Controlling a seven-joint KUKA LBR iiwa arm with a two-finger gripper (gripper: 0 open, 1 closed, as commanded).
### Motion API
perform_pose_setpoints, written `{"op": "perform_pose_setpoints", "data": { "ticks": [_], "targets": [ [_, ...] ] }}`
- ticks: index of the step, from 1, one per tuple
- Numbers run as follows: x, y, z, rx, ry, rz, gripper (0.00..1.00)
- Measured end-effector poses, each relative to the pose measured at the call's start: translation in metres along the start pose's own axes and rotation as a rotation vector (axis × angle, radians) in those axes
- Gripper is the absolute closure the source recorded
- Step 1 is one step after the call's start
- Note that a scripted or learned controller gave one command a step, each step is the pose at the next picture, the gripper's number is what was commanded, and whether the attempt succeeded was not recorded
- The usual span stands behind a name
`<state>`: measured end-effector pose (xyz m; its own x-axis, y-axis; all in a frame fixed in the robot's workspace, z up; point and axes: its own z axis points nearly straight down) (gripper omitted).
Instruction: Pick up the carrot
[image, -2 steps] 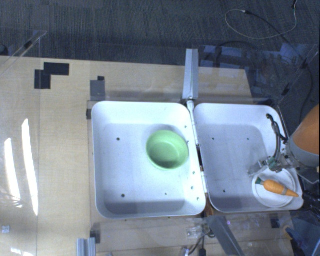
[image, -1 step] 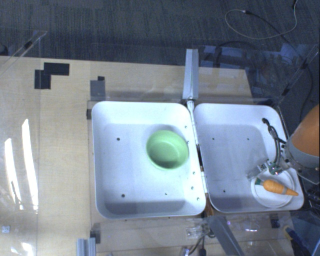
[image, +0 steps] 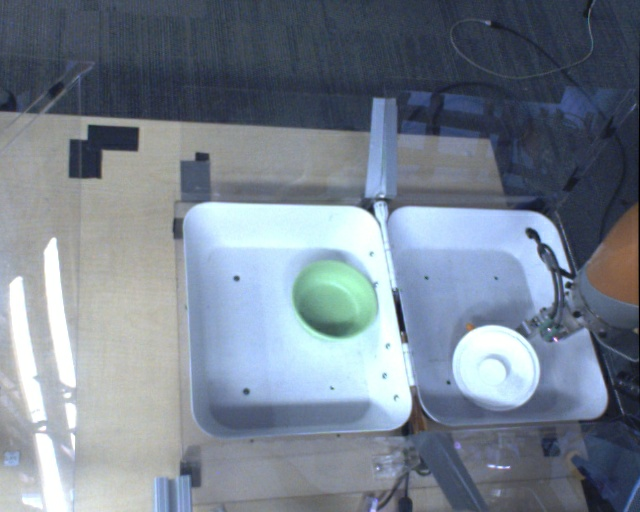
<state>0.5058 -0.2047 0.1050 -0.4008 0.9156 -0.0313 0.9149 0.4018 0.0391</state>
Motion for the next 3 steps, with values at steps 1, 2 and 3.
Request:
{"op": "perform_pose_setpoints", "data": {
  "ticks": [1,2,3],
  "targets": [
    [-0.005,0.006,-0.097,0.033,0.025,-0.025,1.0],
    [0.0,-0.01,-0.129,0.032,0.023,-0.016,1.0],
    [0.024,-0.003,-0.076,0.043,0.024,0.34,1.0]
  ]
}}
